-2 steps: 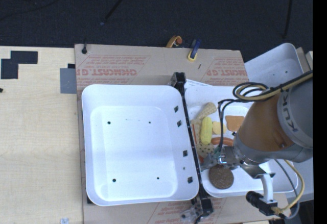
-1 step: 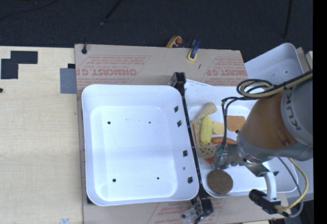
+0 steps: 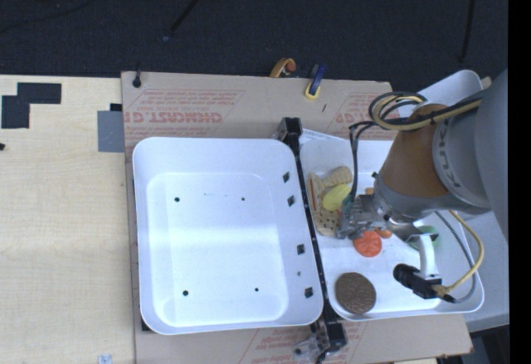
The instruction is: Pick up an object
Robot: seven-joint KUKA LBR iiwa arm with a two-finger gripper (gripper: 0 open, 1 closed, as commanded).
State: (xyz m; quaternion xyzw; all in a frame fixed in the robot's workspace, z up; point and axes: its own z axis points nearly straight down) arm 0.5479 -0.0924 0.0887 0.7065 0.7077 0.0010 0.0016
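I see two white bins, the left bin (image 3: 216,238) and the right bin (image 3: 465,300), on a cardboard sheet (image 3: 216,105) whose red print I cannot read, laid on a pale wood bench (image 3: 58,230); dark floor (image 3: 249,6) beyond. The gripper (image 3: 362,220) is low in the right bin beside a yellow object (image 3: 334,198) and an orange-red object (image 3: 367,245); a brown disc (image 3: 355,293) lies nearer; finger state undeterminable.

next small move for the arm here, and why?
Probably a short straight lift to test the grasp. The tool sits low in the right bin, amid a yellow-green piece and an orange-red ball. I can't tell if anything is between its fingers; lifting would show that.
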